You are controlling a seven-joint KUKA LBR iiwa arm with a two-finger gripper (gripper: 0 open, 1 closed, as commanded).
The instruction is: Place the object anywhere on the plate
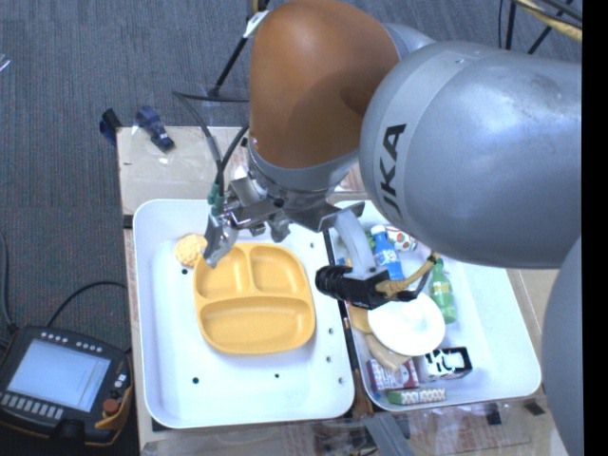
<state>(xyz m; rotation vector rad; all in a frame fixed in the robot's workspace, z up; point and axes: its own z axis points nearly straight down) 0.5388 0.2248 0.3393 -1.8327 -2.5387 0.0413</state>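
Object (190,249), pale yellow and bumpy, lies beside yellow plate (255,298).

End effector (218,247): low at the yellow plate's (255,300) upper-left rim
Yellow object (190,249): just beside that rim, in the left bin (161,350)

The big grey arm (475,150) has black letters "KA" on its side. The small packets (408,388) carry print too tiny to read.
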